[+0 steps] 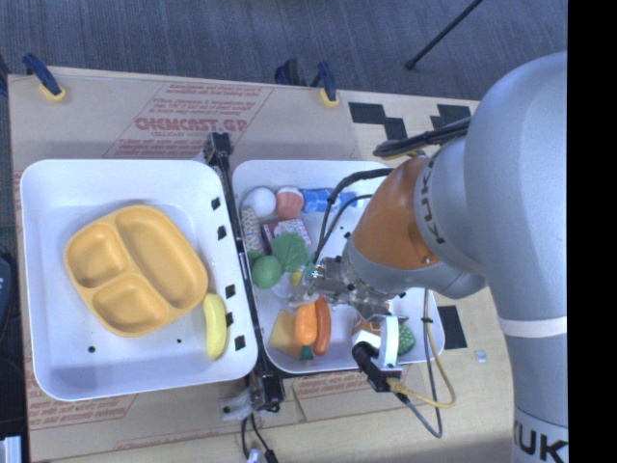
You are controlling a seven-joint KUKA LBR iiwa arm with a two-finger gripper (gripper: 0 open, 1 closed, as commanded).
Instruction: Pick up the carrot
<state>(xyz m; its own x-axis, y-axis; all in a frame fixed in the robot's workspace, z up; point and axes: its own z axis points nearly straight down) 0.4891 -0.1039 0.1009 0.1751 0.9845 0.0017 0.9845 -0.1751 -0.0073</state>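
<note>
hovering low over the right bin, the claw sits just above the carrot, which lies among the toy foods near that bin's front wall, beside a yellow wedge and a reddish piece. whether the claw is spread or closed i cannot tell; the wrist hides it, and nothing shows the carrot lifted, so the pick looks not yet done: gripping and raising remain. left of the right bin, the other bin carries a yellow divided plate and a banana. both rest on a cardboard-covered worktop, blue clamps at its back edge, grey carpet beyond.
</note>
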